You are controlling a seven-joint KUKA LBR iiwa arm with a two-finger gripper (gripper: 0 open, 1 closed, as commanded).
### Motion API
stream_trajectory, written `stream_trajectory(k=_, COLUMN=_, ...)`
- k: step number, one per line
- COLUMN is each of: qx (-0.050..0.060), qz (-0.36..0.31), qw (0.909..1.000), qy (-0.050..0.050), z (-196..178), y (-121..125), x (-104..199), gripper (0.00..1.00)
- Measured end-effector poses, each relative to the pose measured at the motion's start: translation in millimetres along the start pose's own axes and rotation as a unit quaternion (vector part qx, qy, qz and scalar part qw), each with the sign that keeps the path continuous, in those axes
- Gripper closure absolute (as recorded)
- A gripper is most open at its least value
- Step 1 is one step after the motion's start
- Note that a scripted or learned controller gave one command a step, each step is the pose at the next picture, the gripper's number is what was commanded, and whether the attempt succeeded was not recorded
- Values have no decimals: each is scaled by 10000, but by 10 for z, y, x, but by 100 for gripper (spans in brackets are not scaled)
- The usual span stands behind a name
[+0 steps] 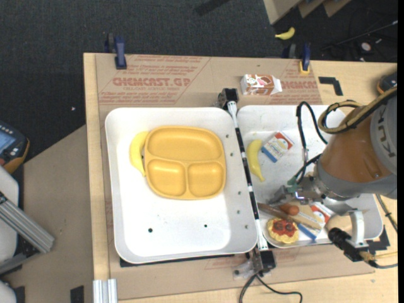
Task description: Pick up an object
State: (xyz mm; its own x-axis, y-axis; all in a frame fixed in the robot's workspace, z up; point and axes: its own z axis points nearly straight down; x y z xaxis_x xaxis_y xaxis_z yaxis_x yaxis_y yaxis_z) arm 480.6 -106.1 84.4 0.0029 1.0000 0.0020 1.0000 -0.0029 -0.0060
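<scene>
In the right bin lie a yellow banana, a small white, blue and red carton, a round toy pizza, a reddish sausage-like piece and a flat white and red item. The arm's orange band hangs over the bin's right half. My gripper is low over the front of this bin, just above the sausage-like piece and right of the banana. The arm hides the bin's right side.
The left bin holds a yellow divided tray with a yellow round object tucked under its left edge. A small printed box lies on the cardboard behind the bins. Black cables loop beside the arm.
</scene>
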Motion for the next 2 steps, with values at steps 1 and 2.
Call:
stream_trajectory(k=1, qx=-45, qz=-6, qw=10000, qy=-15, z=-103, y=40, x=3, gripper=100)
stream_trajectory(k=2, qx=-114, qz=-65, qw=9999, qy=-15, z=-1070, y=1046, x=661, gripper=100)
